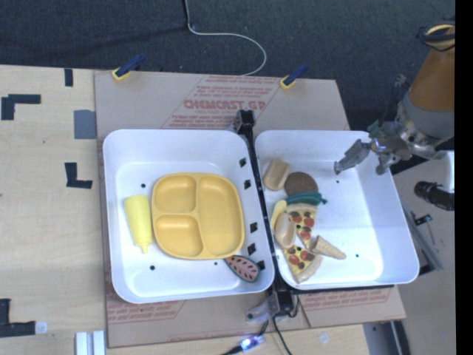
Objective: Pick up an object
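Red "CHEMCAST GP" print readable on the brown cardboard sheet (222,106) under both bins, clipped by a yellow clamp (127,67) and a blue clamp (295,74). Pale wooden table (44,198), dark carpet (89,13) behind. Hand (361,156) spread wide, grasping nothing, above the right bin (384,220). Pizza slice (299,235) lying by that bin's left wall. Yellow divided plate (198,214) in the left bin (126,154).

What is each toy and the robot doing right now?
End effector: above the right bin's far edge, holding nothing.
Yellow divided plate: flat in the left bin, nothing on it.
Yellow bottle: lying beside the plate.
Pizza slice: lying flat in the right bin.
Brown patty: flat, beside the bread piece.
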{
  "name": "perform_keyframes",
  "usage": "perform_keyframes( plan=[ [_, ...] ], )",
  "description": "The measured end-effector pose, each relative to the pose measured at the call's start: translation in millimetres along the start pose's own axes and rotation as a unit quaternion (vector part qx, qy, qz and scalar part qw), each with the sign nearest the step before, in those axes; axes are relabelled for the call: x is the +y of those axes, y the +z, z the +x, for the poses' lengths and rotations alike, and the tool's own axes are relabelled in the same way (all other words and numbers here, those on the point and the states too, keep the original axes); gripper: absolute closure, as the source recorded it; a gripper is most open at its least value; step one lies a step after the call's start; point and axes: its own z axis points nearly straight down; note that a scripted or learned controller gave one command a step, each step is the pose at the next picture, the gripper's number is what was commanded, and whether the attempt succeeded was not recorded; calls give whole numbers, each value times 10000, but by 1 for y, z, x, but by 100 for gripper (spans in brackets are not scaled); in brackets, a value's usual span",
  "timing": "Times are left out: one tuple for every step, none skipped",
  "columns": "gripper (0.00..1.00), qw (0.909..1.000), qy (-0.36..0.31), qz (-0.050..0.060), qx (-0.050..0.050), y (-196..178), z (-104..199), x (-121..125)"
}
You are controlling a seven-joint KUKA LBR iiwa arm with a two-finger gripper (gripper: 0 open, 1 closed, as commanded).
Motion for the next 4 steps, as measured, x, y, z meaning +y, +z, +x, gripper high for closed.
perform_keyframes(
  plan=[
    [0, 10000, -17, -69, -13, -9, 0, 3],
    [0, 10000, -16, -44, -14, 51, -7, 6],
    [0, 10000, -19, -47, -14, 96, -8, 1],
    [0, 10000, -16, -83, -23, 135, -7, 2]
  ],
)
